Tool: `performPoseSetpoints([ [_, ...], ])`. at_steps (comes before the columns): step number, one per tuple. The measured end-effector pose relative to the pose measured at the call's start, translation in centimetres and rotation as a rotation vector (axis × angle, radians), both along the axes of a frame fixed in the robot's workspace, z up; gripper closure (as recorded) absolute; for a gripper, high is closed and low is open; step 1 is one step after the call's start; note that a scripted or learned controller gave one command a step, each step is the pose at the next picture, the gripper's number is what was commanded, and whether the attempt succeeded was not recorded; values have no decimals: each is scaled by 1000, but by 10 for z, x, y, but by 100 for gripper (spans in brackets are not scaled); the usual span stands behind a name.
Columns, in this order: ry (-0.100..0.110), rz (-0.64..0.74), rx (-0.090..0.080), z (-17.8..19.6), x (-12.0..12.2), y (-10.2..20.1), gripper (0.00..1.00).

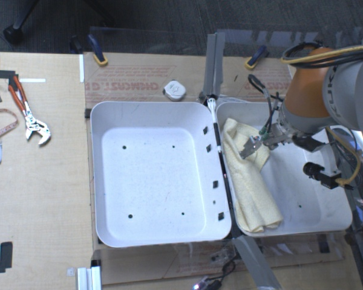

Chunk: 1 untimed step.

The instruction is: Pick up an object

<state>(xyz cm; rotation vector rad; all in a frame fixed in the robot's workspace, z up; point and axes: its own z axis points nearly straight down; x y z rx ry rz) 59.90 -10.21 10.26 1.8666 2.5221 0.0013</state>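
A cream folded cloth (249,186) lies along the left side of the right bin (314,219), reaching from the back left toward the front. My gripper (251,146) hangs over the cloth's upper part, its metal fingers pointing down and left at the fabric. The fingers look close together, and whether they pinch any cloth I cannot make out. The grey arm with its orange band (308,92) comes in from the right over the bin's back.
The left bin (154,174) stands beside the right one, a divider with black clips (216,162) between them. A wrench (29,116) lies on the bench at far left. A small round white object (175,90) sits behind the left bin.
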Motion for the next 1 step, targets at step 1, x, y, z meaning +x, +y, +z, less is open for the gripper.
performPoseSetpoints([
  [1,-2,-1,-1,10,0,-1,100],
])
